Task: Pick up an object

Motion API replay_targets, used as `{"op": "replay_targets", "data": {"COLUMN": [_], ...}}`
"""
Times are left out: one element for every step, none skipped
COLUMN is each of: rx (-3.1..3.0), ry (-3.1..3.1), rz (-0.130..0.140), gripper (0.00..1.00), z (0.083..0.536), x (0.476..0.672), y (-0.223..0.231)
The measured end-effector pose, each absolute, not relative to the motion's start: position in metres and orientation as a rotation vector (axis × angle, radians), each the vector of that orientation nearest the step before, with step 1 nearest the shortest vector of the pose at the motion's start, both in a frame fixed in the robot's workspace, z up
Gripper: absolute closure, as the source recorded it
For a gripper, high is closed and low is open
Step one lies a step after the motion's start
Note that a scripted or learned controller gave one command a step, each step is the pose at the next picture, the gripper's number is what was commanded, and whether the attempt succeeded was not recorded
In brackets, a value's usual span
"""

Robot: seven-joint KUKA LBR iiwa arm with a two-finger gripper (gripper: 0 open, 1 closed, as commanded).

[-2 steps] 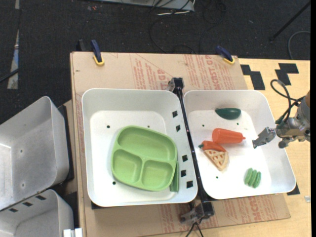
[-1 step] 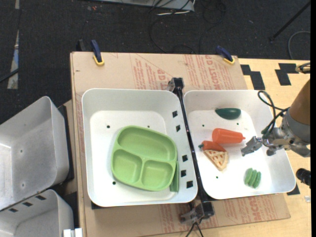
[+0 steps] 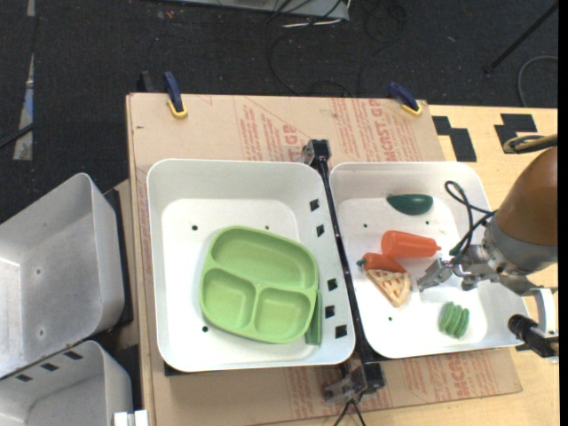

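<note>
The right bin [image 3: 404,169] holds several toy foods. An orange carrot-like piece [image 3: 410,243] lies near its middle, with a small red piece [image 3: 382,261] just left of it. Below them rests a tan pizza-like wedge [image 3: 392,286]. A dark green oval piece [image 3: 410,203] sits toward the back. Near the front right is a light green ridged piece [image 3: 453,319]. My gripper [image 3: 437,277] hangs low over this bin, just right of the wedge and below the carrot's right end. It is above and left of the ridged piece. Nothing is visibly held.
The left bin [image 3: 231,169] holds a light green divided plate [image 3: 257,284]. A black divider [image 3: 333,238] runs between the two bins. Grey tubs [image 3: 53,264] stand off the bench to the left. The arm's wrist [image 3: 532,224] overhangs the right bin's right wall.
</note>
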State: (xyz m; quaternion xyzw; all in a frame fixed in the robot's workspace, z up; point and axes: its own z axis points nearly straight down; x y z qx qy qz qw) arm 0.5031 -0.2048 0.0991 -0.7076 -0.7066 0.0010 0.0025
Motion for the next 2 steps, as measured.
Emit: {"op": "replay_targets", "data": {"rx": [-2.224,-2.221], "ry": [-2.220,-2.229], "rz": [0.000,-0.003], "gripper": [1.00,1.00], "z": [0.113,0.164], "x": [0.504,0.506], "y": [-0.205,-0.195]}}
